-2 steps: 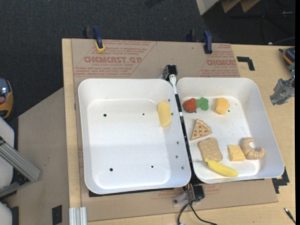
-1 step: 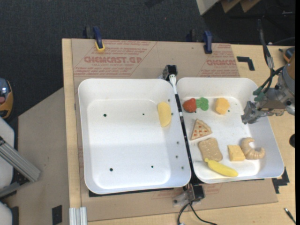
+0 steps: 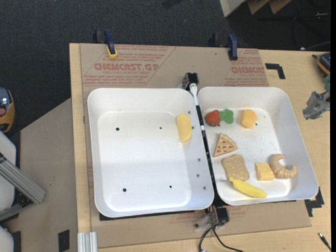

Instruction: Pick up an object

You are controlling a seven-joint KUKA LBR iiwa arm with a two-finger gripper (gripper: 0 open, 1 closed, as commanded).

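Left bin [image 3: 105,156] holds one yellow piece [image 3: 184,127] at frame centre, against the divider wall; I expect a finger to catch that wall. Right bin [image 3: 294,140]: toast [image 3: 234,167], banana [image 3: 248,189], cheese [image 3: 264,171], croissant [image 3: 282,166] crowd lower right, risking a double grab. Gripper state: I cannot tell.

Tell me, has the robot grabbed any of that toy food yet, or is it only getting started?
Nothing looks picked up yet. One pale yellow piece lies alone in the left bin; the tomato, pizza slice, banana, croissant and the other pieces rest in the right bin. No toy is lifted, so the whole pick remains: reach in, close on one piece, raise it.
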